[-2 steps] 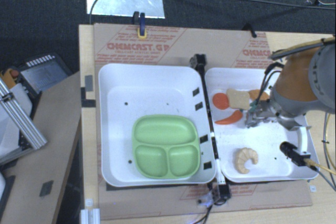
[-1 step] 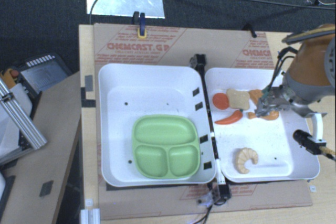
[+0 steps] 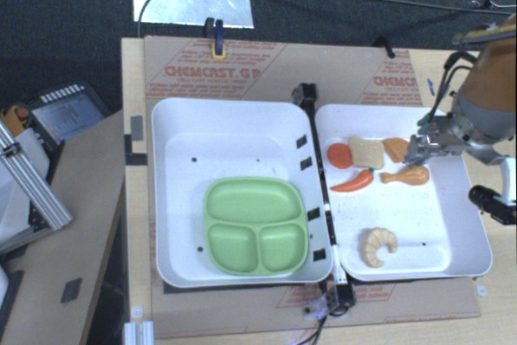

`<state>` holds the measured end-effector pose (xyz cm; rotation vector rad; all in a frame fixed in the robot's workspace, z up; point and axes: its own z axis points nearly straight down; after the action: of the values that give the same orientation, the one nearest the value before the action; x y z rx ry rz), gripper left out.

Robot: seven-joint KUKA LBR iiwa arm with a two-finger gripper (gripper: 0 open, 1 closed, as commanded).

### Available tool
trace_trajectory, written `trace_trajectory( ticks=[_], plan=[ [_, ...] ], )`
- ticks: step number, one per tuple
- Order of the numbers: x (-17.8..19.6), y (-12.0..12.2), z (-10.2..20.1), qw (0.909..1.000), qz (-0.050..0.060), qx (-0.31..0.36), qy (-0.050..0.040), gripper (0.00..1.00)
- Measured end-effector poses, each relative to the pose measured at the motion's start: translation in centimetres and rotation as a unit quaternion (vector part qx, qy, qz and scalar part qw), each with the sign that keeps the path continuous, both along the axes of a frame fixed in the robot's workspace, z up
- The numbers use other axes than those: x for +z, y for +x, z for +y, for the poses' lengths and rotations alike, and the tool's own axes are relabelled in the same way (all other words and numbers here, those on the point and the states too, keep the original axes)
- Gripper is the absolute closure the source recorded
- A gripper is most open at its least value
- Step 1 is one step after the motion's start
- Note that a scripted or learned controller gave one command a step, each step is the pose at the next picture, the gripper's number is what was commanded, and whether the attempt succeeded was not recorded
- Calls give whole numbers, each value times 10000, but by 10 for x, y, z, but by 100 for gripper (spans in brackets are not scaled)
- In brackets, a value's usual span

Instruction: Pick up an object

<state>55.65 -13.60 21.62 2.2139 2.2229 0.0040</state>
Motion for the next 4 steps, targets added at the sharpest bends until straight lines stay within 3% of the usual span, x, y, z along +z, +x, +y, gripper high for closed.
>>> trace_trajectory(
  ticks=[1,4],
  plan=[
    [21,1,0,10000,5,4,3,100],
    [-4,27,162,10000,12,23,10,100]
  ],
)
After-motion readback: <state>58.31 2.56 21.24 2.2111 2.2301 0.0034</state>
